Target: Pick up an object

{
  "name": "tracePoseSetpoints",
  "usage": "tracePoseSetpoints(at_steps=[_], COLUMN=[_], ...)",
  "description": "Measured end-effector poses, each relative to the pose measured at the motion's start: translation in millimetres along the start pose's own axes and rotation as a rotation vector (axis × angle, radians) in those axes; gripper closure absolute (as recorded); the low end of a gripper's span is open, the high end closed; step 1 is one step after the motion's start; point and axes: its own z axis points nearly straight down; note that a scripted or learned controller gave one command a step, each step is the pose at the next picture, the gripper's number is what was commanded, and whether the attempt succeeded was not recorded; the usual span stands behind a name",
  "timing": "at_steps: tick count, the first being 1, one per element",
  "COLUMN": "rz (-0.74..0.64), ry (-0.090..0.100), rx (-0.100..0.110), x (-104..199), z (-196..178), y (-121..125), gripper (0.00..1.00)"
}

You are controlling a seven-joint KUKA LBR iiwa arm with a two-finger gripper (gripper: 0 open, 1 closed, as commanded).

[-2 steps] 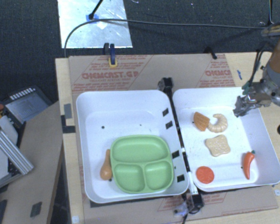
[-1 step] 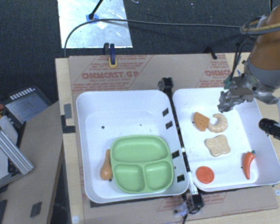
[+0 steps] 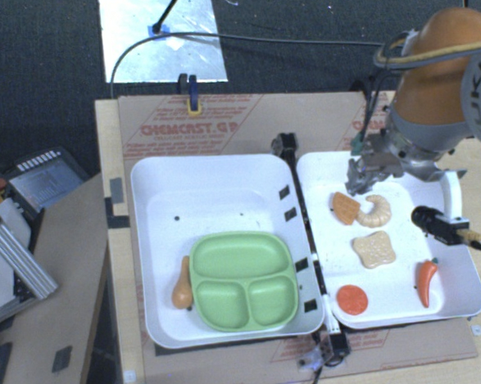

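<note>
Even overhead light; glare on the far foil sheet point(image 3: 162, 35); white bins point(image 3: 215, 176) bright; overall slightly soft.

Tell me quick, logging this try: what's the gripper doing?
Gripper: over the right bin, above the orange wedge and shrimp; open or closed cannot be told.
</note>
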Motion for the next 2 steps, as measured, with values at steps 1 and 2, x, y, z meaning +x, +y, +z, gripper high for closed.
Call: tracePoseSetpoints(at_steps=[1, 2], rz=[-0.001, 0.000], ry=[0.000, 0.000], rx=[0.000, 0.001], x=[61.6, 108.1], z=[6.4, 25.7], y=[15.6, 31.2], gripper=[1.00, 1.00])
